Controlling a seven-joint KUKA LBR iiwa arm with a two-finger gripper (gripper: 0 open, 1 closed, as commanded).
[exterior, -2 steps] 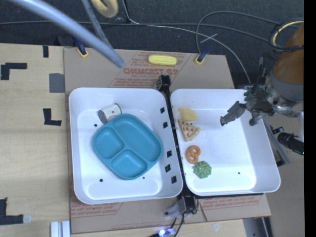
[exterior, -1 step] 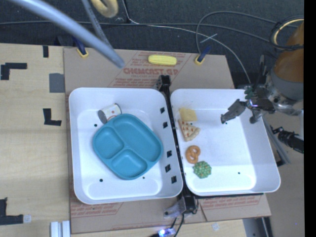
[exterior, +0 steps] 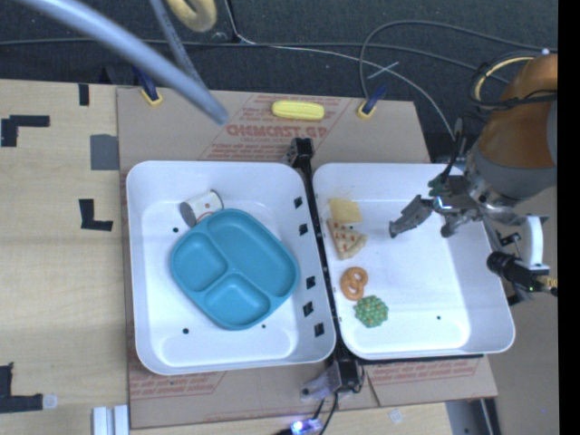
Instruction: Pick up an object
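White plastic bins sit side by side on a sheet of brown cardboard (exterior: pixel 263 134) laid over a pale wooden bench (exterior: pixel 54 243).

On the left, the left bin (exterior: pixel 145 333) holds a blue divided tray (exterior: pixel 234 267) with three compartments, lying flat and turned at a slant. Just beyond its far left corner, touching or nearly touching it, lies a small white cup (exterior: pixel 201 207) tipped on its side.

On the cardboard beyond the bins, roughly above the divide between them, a yellow banana-shaped toy (exterior: pixel 297 110) lies on its own.

To the right, the right bin (exterior: pixel 489 333) has four small toy foods lined up along its left wall, running from far to near: a pale yellow cheese-like wedge (exterior: pixel 344 210), a tan pizza-like slice (exterior: pixel 347 238) touching it, an orange pretzel (exterior: pixel 353 282), and a green, bumpy broccoli-like piece (exterior: pixel 371 312) just beside the pretzel.

Further right, over the far right part of that bin, hangs the gripper (exterior: pixel 424 216). Its dark fingers (exterior: pixel 410 217) point left toward the food, well apart from every piece, with nothing between them. How wide they stand cannot be told from this angle. At the right edge is the grey arm (exterior: pixel 517 166) with its orange band.
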